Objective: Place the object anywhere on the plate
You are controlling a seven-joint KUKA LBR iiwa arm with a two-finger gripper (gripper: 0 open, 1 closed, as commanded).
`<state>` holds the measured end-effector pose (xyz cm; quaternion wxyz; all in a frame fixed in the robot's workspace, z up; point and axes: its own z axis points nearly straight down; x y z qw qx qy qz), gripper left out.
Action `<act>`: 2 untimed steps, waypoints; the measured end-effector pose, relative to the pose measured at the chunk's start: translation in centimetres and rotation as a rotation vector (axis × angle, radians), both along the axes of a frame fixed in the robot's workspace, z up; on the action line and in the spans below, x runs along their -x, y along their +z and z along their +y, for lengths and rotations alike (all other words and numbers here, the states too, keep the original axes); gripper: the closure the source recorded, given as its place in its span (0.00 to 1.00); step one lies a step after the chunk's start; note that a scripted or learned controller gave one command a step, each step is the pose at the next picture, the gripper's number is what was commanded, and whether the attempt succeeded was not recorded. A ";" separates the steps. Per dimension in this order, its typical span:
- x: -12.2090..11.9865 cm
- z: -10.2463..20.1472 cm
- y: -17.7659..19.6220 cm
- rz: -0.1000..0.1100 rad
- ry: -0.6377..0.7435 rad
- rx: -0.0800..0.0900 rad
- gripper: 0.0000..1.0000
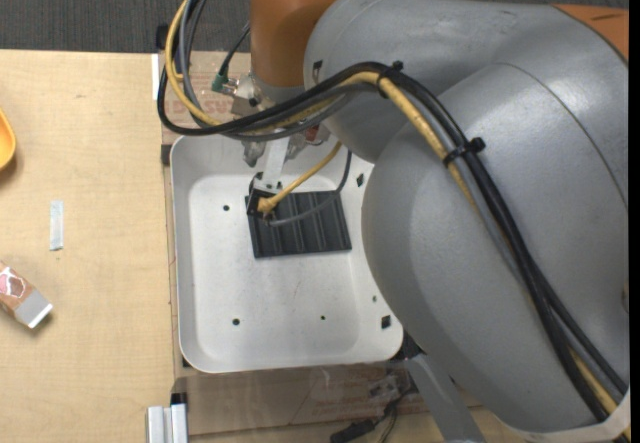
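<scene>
Item 1: my grey arm [500, 231], which filled the near right.
Item 2: dark ribbed slab [305, 229], which lay flat in the white bin [210, 331], beneath my wrist. I judged it the task's thing: stiff, light, its ridges unslippery, best pinched across opposite edges.
Grip spread or pressed: I could not tell.

Big grey robot arm [480, 181] with orange dome reaching over shallow white plastic bin [215, 331], its gripper [268, 193] low above a dark ribbed rectangular pad [305, 229], pale wooden bench [85, 181] left, small wrapped packet [22, 297] near its edge.
</scene>
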<state>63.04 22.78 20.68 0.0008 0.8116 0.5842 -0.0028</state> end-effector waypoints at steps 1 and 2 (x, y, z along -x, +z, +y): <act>-1.8 0.0 -0.2 -0.001 0.314 -0.001 1.00; -2.9 -0.7 0.3 0.000 0.592 -0.002 1.00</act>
